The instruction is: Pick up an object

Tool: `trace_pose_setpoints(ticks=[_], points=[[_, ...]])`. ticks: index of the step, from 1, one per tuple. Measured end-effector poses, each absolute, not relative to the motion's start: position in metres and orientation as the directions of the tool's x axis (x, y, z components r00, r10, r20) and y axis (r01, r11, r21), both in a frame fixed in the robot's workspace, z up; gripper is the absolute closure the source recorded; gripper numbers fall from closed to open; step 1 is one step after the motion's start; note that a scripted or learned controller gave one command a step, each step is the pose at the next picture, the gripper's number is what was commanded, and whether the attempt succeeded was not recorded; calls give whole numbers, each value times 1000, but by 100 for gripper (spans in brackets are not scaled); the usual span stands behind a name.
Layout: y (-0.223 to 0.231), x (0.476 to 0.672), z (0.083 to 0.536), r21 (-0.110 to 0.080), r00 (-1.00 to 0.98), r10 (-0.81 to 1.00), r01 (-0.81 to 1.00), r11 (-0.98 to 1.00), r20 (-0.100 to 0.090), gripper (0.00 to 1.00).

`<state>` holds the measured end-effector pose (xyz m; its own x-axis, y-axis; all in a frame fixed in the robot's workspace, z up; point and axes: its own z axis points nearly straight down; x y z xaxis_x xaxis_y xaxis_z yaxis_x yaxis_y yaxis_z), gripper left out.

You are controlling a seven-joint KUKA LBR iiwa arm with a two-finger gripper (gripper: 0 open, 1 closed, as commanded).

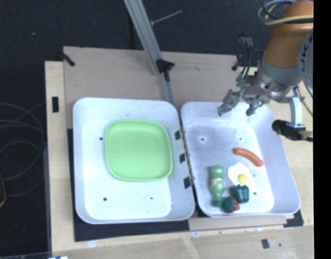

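A green square plate [138, 149] lies flat in the middle of the left white bin [90, 117], on a tan bench [101, 69]. A grey metal post [144, 31] slants up from the bins' shared edge toward 11 o'clock. In the right white bin [208, 117], toy foods cluster toward 5 o'clock: a green bottle [217, 183] lies nearest the divider, a dark green-and-red piece [229, 204] just below it, a fried egg [241, 175] beside a blue-green item [241, 193], and an orange sausage [248, 156] just up from the egg toward 1 o'clock. The gripper [240, 106] hangs over the bin's far rim at 12 o'clock, well apart from the foods, its two fingers spread apart with nothing between them; the orange-banded arm [287, 36] reaches in from 2 o'clock.
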<state>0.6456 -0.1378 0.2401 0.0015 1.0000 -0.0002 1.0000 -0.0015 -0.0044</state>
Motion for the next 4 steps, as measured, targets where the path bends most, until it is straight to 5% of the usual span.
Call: trace_pose_setpoints(ticks=[2, 3, 4], points=[[-149, 655, 140, -3, 1, 1000, 1000, -1, -1, 0], [-149, 657, 154, 2, 1, 1000, 1000, -1, -1, 100], [-146, 652, 199, 5, 0, 1000, 1000, 0, 0, 100]])
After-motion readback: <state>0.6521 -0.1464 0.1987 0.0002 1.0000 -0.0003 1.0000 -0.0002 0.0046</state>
